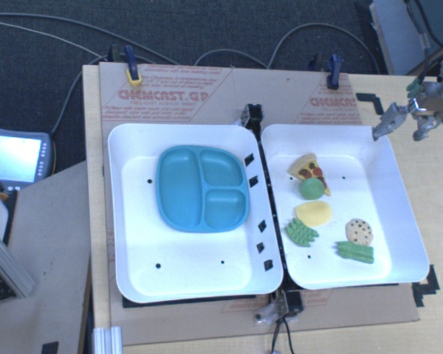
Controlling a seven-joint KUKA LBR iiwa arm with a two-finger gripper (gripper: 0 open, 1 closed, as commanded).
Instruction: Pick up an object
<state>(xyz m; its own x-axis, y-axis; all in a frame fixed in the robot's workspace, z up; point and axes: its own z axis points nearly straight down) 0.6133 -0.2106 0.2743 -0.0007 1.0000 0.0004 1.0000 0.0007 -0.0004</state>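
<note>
Even, diffuse overhead light is falling across the bench, keeping the 2 white bins (207, 286) bright, close to washing out along their flat floors. Shadows are staying soft and short; a faint one is sitting beneath the blue tray (203, 189). The screen of the pendant (15, 157) at the left edge is glowing pale and overexposed. The dark floor is looking grainy. The gripper (407, 120) at the right edge is showing slightly blurred, and fine detail overall is soft.
</note>
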